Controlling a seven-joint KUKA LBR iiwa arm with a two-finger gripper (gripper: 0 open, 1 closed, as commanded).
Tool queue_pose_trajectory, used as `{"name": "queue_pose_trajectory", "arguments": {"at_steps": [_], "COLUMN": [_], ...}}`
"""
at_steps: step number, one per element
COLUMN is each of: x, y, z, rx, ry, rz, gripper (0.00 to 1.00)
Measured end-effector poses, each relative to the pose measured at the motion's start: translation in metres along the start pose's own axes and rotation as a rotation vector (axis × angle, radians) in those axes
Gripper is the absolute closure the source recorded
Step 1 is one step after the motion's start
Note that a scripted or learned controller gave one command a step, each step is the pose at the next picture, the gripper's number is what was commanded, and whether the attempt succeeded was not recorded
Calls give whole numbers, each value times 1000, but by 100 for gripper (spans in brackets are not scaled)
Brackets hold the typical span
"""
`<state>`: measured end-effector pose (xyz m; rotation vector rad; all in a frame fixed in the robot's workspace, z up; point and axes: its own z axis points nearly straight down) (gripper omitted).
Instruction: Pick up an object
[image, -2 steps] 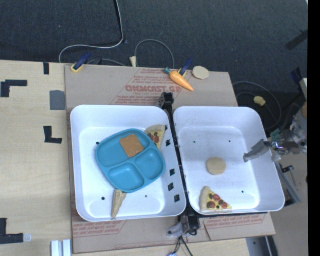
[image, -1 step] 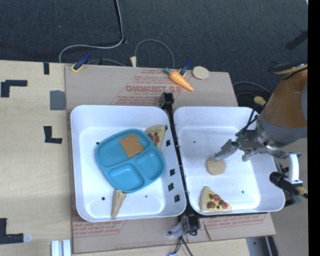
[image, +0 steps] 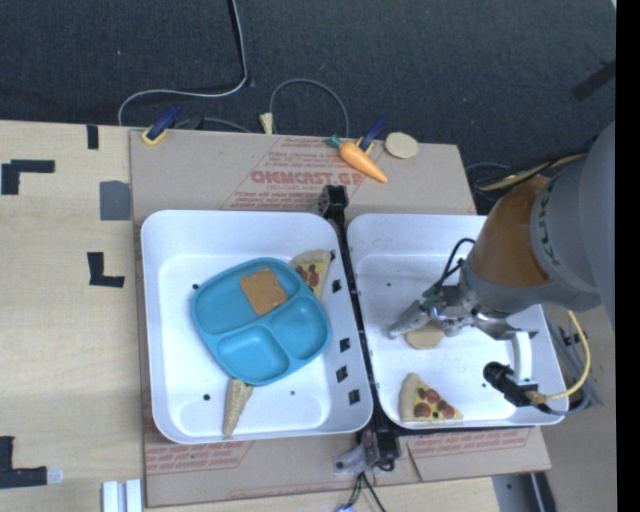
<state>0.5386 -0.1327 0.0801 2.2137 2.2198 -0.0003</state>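
Grey and orange fill the right of the scene, where the arm (image: 545, 240) is seen reaching low into the right bin (image: 395, 235). Beneath both bins a cardboard sheet (image: 290, 175) is spread over the wooden counter (image: 60, 330). The left bin (image: 160, 300) is seen to carry a blue divided plate (image: 262, 318), with a tan toast-like square (image: 263, 291) set in its upper compartment; a pizza slice (image: 314, 268) is tucked at the plate's upper right edge, and a pale cone-like piece (image: 236, 405) lies just below the plate.

Over in the right bin, the pincer (image: 418, 318) is brought down near the floor of the bin, its fingers pointing left. A small pale round piece (image: 425, 338) is seen just beneath and beside the tips, touching or very nearly so. Whether the fingers are parted or closed cannot be told from this slant, and nothing is clearly shown between them. A second pizza slice (image: 428, 400) rests near the bin's front wall, apart from the pincer.

Outside the bins, a toy carrot (image: 361, 160) and a pale disc (image: 402, 146) are left on the cardboard behind.

As for progress: the approach looks done, the pincer being right at the pale piece. The grasp cannot be confirmed, and the lift has not been made. Closing and raising appear to be what is left.
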Motion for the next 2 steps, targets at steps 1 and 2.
{"name": "queue_pose_trajectory", "arguments": {"at_steps": [1, 2], "x": [-2, 83], "y": [1, 23], "z": [-17, -110], "rx": [-3, -3], "ry": [0, 7], "rz": [2, -7], "gripper": [100, 100]}}
